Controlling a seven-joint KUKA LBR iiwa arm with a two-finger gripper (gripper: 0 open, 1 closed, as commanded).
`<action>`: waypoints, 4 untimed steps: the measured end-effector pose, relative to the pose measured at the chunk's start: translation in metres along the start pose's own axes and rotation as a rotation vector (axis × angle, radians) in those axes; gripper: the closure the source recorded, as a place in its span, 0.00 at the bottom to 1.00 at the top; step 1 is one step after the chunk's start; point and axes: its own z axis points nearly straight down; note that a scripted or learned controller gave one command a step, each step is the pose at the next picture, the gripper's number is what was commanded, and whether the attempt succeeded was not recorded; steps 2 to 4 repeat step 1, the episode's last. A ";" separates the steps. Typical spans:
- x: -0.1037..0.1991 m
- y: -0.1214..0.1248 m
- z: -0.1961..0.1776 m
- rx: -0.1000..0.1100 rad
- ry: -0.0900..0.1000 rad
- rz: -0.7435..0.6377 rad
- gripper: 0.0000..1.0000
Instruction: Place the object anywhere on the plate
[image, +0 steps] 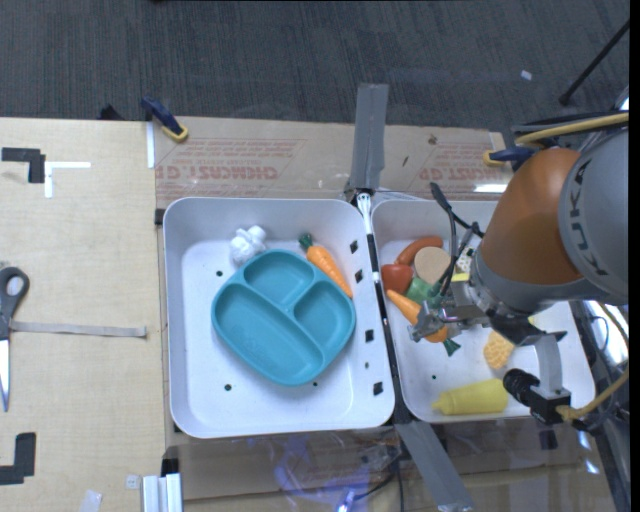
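Note:
A blue divided plate (285, 317) lies in the left bin (190, 340), with no food on it. An orange carrot (326, 266) rests beside the plate's upper right rim, and a white garlic-like piece (248, 241) sits at its top left. My gripper (436, 322) is down in the right bin (450, 375), over a cluster of toy food: a red piece (398, 277), a tan round piece (433, 265), a green piece (418, 290) and an orange piece (402, 304). The wrist and cables hide the fingertips.
A yellow corn-like piece (471, 399) lies near the right bin's front edge, with a yellow textured piece (498, 350) beside the arm. The divider between the bins (378, 320) runs just left of the gripper. Scissors (8, 320) lie on the bench at far left.

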 end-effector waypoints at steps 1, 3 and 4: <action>0.000 0.000 0.000 0.000 0.000 0.001 0.00; 0.000 0.000 0.000 0.000 0.000 0.001 0.00; 0.000 0.000 0.000 0.000 0.000 0.001 0.00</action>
